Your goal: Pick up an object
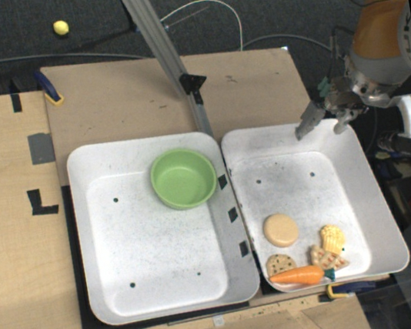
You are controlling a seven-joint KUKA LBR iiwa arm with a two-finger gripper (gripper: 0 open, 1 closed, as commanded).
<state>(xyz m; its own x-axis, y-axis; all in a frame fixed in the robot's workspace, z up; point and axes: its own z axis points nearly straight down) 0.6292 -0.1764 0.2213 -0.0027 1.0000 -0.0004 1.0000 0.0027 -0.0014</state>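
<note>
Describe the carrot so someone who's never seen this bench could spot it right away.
Look at the right-hand white bin, then at its near edge, where several small food items cluster. The carrot lies flat along that edge, just below a round cracker. It is the one long, bright orange piece among pale tan and yellow ones.

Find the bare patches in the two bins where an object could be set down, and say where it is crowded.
Left bin: bare floor below and left of the green bowl. Right bin: bare upper half, between the hand and the round cookie. Crowded: its near edge, with cookie, cracker, carrot and yellow toys.
</note>
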